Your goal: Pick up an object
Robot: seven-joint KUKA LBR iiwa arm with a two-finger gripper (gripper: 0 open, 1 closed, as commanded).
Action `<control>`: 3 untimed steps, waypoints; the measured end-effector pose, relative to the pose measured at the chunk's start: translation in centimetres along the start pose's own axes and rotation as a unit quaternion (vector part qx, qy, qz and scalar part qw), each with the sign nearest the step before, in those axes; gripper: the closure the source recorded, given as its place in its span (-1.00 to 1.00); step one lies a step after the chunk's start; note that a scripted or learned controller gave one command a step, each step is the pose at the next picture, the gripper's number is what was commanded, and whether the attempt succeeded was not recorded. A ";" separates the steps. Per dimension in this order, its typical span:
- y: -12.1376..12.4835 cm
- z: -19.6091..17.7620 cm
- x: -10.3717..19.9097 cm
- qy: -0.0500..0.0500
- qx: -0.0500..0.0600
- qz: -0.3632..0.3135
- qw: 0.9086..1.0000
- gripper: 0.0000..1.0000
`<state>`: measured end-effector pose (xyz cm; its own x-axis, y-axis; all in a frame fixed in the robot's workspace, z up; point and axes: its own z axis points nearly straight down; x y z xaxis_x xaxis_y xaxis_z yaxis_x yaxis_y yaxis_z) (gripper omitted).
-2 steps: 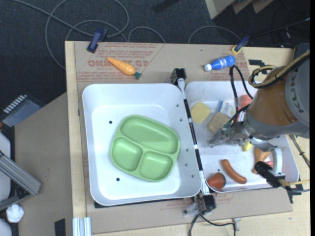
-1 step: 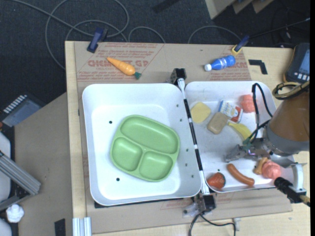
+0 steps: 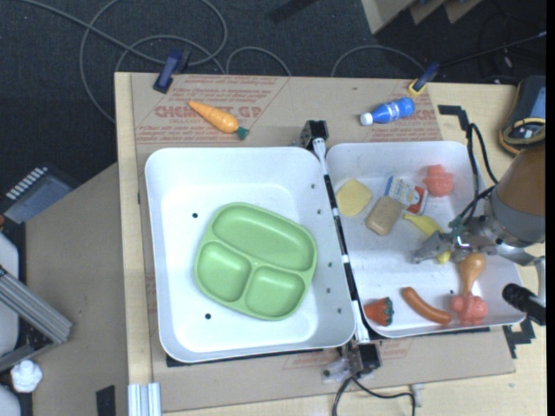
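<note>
Left bin (image 3: 173, 232) open around green plate (image 3: 255, 260), right bin (image 3: 364, 159) crowded with toy food (image 3: 416, 306)

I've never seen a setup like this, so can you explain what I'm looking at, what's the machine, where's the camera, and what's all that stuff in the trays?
One camera looks down at a slant on a bench with two white bins. The grey robot arm reaches in from the right; its tool hangs low over the right bin, among toy foods: a sausage, a banana, a strawberry. Whether it holds anything is unclear. The left bin holds a green divided plate. A toy carrot and a blue bottle lie outside.
</note>
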<state>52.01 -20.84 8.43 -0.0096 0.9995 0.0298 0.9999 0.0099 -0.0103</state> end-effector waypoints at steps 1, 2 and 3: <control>0.1 -1.1 -0.5 -0.009 -0.006 0.000 1.000 1.00; 10.5 -5.7 7.9 -0.014 -0.007 0.003 1.000 1.00; 8.1 -9.7 16.9 -0.014 -0.005 0.004 1.000 1.00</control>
